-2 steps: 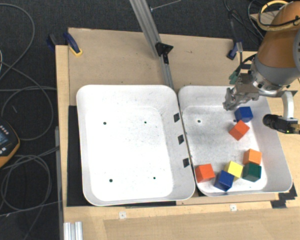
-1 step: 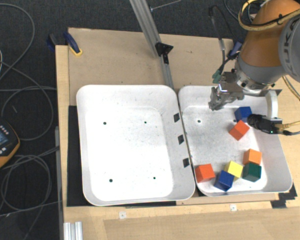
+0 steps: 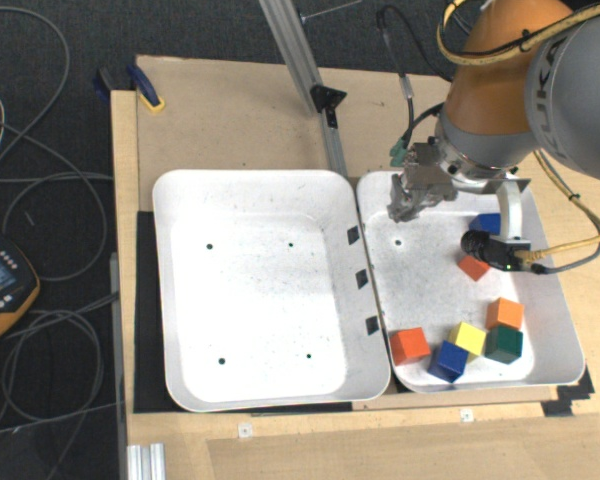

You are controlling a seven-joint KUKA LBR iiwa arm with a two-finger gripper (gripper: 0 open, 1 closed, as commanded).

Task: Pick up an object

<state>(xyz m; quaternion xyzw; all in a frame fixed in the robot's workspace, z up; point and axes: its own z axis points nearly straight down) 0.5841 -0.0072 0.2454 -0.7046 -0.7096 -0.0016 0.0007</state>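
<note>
Nothing has been picked up yet, as far as I can judge from here: every block I can see lies on the floor of the right bin [image 3: 555,343], and the whole of the grasp and lift is left to do. The arm [image 3: 510,68] reaches in over that bin from the right, its orange band bulking above the wrist, and the hand [image 3: 408,206] hangs low over the bin's far left corner, close beside the wall shared with the left bin [image 3: 170,268]. It is pointed down at bare white floor — no block lies under it or between its tips. Whether the tips stand apart or together I cannot tell; from this angle they merge into one dark grey cluster. The candidates are well apart from it: a red block [image 3: 474,266] sits mid-bin beside a black fitting and yellow cable on the arm, a blue block [image 3: 486,224] shows partly behind the arm's white bracket, and nearer the front edge lie an orange block [image 3: 411,344], a second blue block [image 3: 447,360], a yellow block [image 3: 469,337], a green block [image 3: 503,344] and another orange block [image 3: 505,313] — the last four bunched close, some touching. The left bin holds no blocks, and both bins rest on the wooden table [image 3: 230,108].
</note>
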